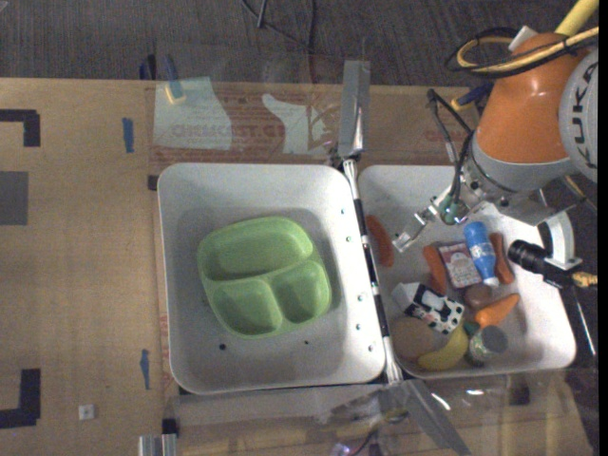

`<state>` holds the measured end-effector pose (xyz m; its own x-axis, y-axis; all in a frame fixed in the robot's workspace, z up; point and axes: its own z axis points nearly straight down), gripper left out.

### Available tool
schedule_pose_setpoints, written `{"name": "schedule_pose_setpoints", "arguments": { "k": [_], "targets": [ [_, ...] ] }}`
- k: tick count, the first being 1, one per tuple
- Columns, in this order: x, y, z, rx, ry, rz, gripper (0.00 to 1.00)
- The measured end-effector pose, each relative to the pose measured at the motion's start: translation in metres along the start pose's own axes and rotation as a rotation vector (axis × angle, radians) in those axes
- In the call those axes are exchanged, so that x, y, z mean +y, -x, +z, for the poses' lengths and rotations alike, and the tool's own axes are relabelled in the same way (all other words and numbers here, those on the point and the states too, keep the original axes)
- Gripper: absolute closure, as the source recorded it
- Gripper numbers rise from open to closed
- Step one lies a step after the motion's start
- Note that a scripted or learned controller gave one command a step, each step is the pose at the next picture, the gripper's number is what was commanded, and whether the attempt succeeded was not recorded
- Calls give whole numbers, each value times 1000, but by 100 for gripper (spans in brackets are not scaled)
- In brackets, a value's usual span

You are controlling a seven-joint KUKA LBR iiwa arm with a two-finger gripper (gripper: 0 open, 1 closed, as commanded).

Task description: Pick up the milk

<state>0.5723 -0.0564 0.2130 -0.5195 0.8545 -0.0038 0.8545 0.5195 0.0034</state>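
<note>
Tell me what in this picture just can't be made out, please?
- Gripper, camera view: small and blurred, under the arm's bulk; open or shut is unclear.
- Milk carton: too small to read its print.
- Blue bottle: label too small and blurred to read.
- Round brown item: partly hidden by the banana; its kind is unclear.
- Right bin: its far right corner sits under the arm.
</note>
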Motion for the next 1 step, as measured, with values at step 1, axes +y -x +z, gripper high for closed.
{"name": "schedule_pose_setpoints", "arguments": {
  "k": [1],
  "targets": [
    [-68, 32, 100, -3, 11, -193, 0]
  ]
}}
